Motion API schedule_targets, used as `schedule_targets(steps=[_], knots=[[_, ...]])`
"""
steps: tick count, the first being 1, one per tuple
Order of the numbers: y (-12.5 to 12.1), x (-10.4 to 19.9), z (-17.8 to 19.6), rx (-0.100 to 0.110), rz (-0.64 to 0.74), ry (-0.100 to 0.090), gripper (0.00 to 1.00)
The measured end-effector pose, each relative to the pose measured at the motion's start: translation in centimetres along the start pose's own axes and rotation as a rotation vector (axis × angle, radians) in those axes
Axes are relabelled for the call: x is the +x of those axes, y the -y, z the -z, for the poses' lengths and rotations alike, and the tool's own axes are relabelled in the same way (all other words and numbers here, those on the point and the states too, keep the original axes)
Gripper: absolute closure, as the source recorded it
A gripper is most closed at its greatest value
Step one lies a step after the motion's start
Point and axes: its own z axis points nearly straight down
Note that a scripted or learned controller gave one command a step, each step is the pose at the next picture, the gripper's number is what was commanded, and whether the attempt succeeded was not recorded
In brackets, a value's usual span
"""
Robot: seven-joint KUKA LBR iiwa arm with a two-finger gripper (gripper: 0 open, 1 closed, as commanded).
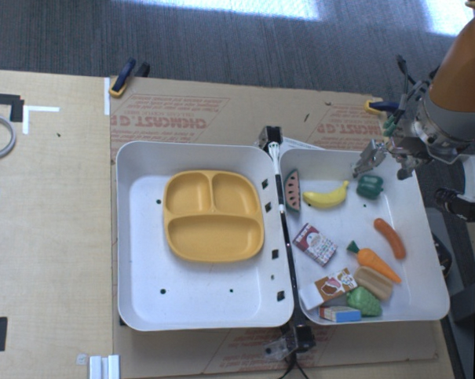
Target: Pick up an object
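Desk (48, 216) is carrying two white bins side by side. Left bin (138, 298) is holding a yellow divided plate (213, 216), sitting flat toward the far half. Right bin (421, 303) is holding all the small items: watermelon slice (292, 189) lying against the shared wall, banana (326, 196) just beside it, small red-and-white carton (314, 245) near the middle, green pepper (370, 186) sitting at the far side. Further right, a sausage (391, 238) is lying apart from the rest, carrot (373, 262) below it, touching a tan bread roll (374, 282). At the near edge a brown snack box (335, 286), a leafy green piece (365, 301) and a blue-and-red block (341, 313) are crowding together, touching. Arm (463, 69) is reaching in from the right, orange band showing at the top corner. Pincer (386, 158) is hovering over the far right corner of the right bin, just above and beside the green pepper, nothing gripped between the fingers; looks parted, but the angle is poor so not certain.
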Motion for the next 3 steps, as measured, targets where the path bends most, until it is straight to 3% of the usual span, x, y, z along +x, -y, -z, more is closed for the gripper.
schedule_targets(steps=[1,2,3], knots=[[3.0,-5.7,-9.2,0.001,0.289,-0.001,0.00],[5.7,-7.4,-15.7,-0.002,0.532,0.000,0.00],[5.6,-7.5,-14.7,-0.005,0.529,0.002,1.00]])
